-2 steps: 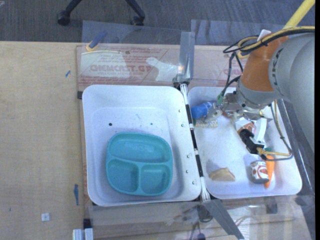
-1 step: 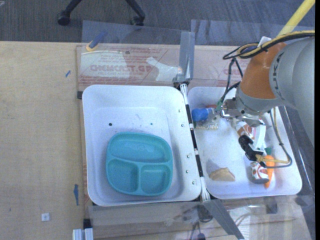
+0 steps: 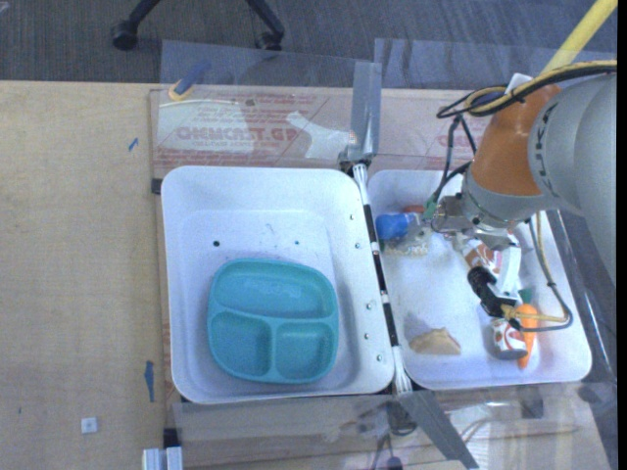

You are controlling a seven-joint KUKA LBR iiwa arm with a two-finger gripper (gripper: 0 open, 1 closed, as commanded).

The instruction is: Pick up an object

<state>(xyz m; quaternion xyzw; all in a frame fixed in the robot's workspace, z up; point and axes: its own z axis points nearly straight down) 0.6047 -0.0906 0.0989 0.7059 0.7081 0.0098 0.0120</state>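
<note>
My gripper (image 3: 428, 231) hangs low over the back left part of the right bin (image 3: 558, 360), under the grey arm with its orange band. A blue rounded object (image 3: 392, 225) lies just left of it, by the bin's left wall, with a small pale translucent piece (image 3: 416, 246) beside it. Whether anything is in the gripper's grasp is hidden by the wrist. A tan, bread-like lump (image 3: 435, 340) rests near the bin's front. At the front right lie an orange piece (image 3: 526, 314) and a small white and orange item (image 3: 505, 337).
The left bin (image 3: 186, 204) holds a teal divided plate (image 3: 273, 321) in its front half. A metal divider (image 3: 377, 262) runs between the two bins. Bare white floor shows in the middle of the right bin.
</note>
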